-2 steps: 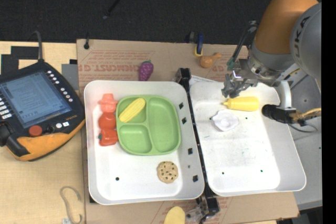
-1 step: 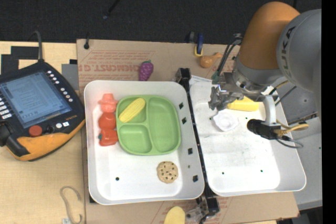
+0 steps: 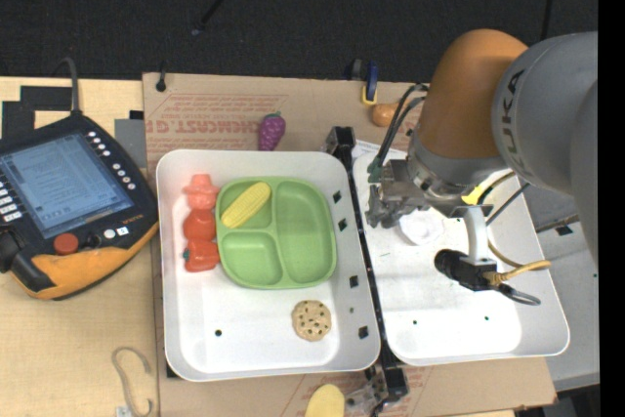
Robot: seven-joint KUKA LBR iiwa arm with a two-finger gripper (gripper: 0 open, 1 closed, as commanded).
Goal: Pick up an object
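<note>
White lump (image 3: 423,229): a small pale thing on the floor of the right bin (image 3: 444,332), well to the right of the green plate (image 3: 293,261); white on white, so its shape is hard to make out.
Gripper (image 3: 383,210): low in the right bin, between the green plate and the white lump, just beside the lump on its left.
Grip: cannot tell whether it is released or clenched; nothing can be seen held in it.
Arm (image 3: 532,112): grey with an orange band, reaching in from far right of the plate and bending down over the right bin.
Green plate: a divided plate with three sections, lying flat in the middle of the left bin (image 3: 195,332).
Corn (image 3: 244,203): a yellow cob lying tilted in the plate's upper-left section.
Red figure (image 3: 200,225): touching or nearly touching the plate's left edge, lying along it.
Cookie (image 3: 312,318): on the bin floor just below the plate's lower right corner, apart from it.
Grapes (image 3: 271,130): a purple bunch outside the bin, above the plate, on the cardboard sheet (image 3: 215,117).
Orange thing (image 3: 383,113): above and right of the plate, beyond the bins, partly hidden by the arm.
Yellow thing (image 3: 325,400): below the plate, outside the bins at the front edge.
Control tablet (image 3: 68,200): on the bench well to the left of the plate, screen lit.
</note>
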